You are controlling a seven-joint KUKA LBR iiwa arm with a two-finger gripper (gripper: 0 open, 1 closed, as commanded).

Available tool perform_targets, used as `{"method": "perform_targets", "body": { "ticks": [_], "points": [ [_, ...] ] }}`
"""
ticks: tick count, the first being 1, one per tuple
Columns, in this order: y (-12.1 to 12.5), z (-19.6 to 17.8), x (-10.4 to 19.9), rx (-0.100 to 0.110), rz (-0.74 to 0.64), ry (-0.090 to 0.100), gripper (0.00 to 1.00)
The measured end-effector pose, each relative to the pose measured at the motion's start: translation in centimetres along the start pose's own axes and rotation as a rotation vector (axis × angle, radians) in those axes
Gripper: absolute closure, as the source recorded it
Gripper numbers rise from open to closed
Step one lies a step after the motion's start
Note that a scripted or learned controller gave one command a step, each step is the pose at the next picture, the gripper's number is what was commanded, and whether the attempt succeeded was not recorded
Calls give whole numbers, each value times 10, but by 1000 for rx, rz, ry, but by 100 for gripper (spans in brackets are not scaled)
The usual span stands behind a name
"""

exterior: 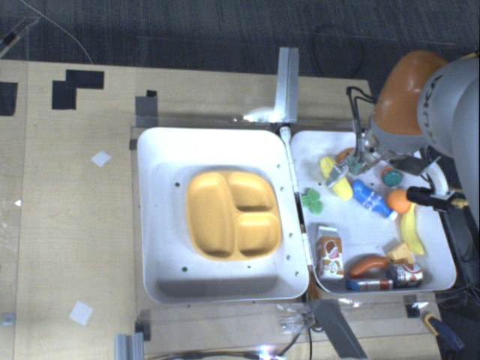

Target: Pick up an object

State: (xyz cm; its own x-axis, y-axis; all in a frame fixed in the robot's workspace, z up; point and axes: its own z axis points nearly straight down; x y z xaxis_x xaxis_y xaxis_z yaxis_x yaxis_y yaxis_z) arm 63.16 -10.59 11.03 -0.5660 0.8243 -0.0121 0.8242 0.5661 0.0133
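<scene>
Two white bins [150,201] on a wooden bench [67,201]. Gripper [358,165] low among toys in the right bin, near a yellow piece [341,188]. Fingertips hidden; grip impossible to tell.

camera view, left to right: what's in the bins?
Yellow divided tray → green toy → small carton → blue bottle → orange ball → banana. The clutter under the gripper is left out, its order is unclear.
</scene>
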Motion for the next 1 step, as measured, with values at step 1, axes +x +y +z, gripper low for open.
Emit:
{"method": "perform_targets", "body": {
  "ticks": [1],
  "points": [
    [71, -78, 38, 4, 256, 7, 100]
  ]
}}
